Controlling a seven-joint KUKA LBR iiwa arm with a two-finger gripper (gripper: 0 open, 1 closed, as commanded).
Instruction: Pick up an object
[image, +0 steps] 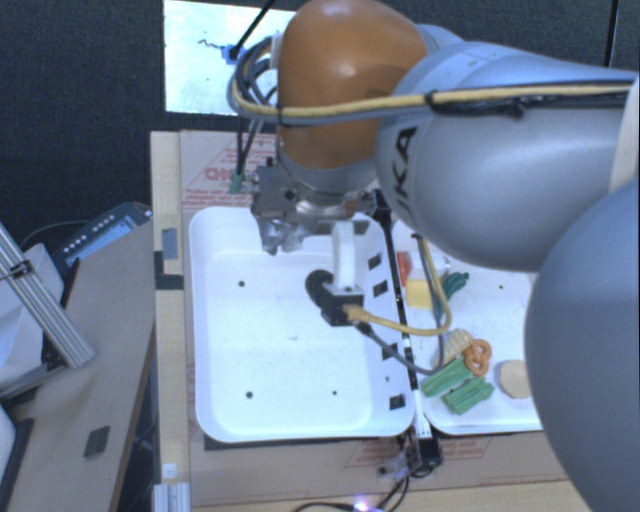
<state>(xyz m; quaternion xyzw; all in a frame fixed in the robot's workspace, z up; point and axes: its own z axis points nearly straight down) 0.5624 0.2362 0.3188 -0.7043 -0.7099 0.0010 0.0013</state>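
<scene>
Arm (480, 150) comes in from the right edge of the camera view and covers the back right of the scene; its orange band (345, 80) sits over the back edge of the left bin (270, 370). Both bins rest on a cardboard sheet (205, 165), side by side and touching along one edge. Only the left and front part of the right bin (495, 320) is visible to me under the arm.

Gripper (283, 238) hangs over the back edge of the left bin, near its middle. I can't tell whether it is clenched or released.

All the pickable objects I can see are in the right bin:
- two green pieces (456, 385), front left corner, lying side by side
- tan lump (514, 379), near the front edge, just right of the green pieces
- orange pretzel shape (476, 356), just behind the green pieces
- yellow block (420, 294), against the shared edge, midway back
- dark green piece (455, 283), just beside the yellow block
- red piece (404, 266), on the shared edge, behind the yellow block
</scene>
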